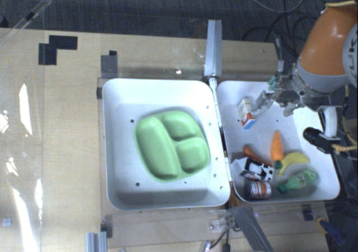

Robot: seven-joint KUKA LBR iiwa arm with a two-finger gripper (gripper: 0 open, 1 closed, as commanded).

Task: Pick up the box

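The gripper (267, 98) hangs over the far part of the right bin (330, 192), its tips just beside the small white box (246, 112) with red and blue on it; whether it's open, closed or gripping, I cannot tell. I'd worry it nudges the box toward the bin wall, or closes beside it. No writing is readable.

You've got bright, even overhead light. Glare streaks sit on the clear panel (22, 111) at left, and the left bin (120, 99) is nearly blown out. Shadows are soft. The arm (330, 38) looks slightly blurred, and fine detail is soft overall.
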